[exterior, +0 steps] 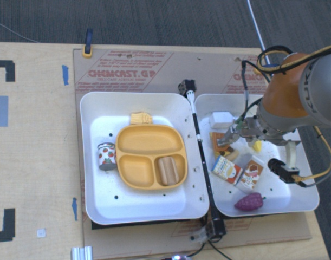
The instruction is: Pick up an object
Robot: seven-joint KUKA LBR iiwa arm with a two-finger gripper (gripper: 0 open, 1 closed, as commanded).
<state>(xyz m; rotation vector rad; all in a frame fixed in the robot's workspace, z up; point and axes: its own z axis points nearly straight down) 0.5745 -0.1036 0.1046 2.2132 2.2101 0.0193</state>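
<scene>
From above, the arm's claw (230, 138) hangs low in the right bin (309, 199) near its left wall, over an orange packet (219, 143), grip impossible to tell, nothing visibly lifted, so the pick is not yet done, with cartons (226, 168) and a purple fruit (248, 201) lying nearby.
</scene>
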